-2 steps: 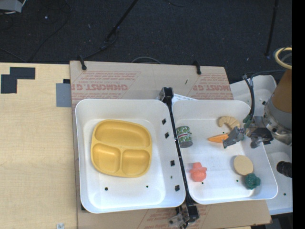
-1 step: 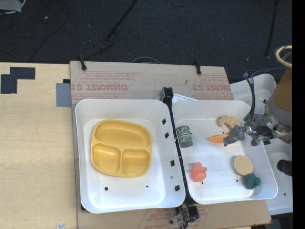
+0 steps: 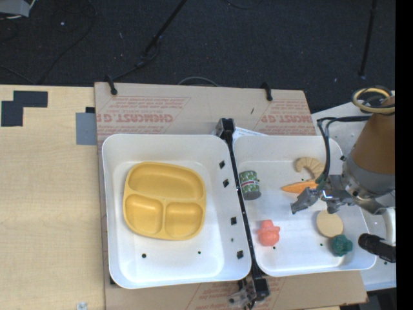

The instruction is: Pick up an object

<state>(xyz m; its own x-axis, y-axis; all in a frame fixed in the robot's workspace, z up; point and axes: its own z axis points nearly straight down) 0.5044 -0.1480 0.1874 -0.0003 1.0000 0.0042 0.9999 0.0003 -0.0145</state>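
Note:
My gripper hangs over the right bin, reaching in from the right, open, with nothing held between its fingers. An orange carrot lies just left of its upper finger, its right end close to that finger. A beige croissant-shaped piece sits behind the carrot. A round beige disc lies right below the gripper, with a dark green lump in front of it. A pink-red object rests near the bin's front left. A small green can stands by the divider.
The left bin holds a yellow compartment plate. A black divider bar runs between the two bins. The arm's orange band rises at the right edge. Cardboard lies behind the bins.

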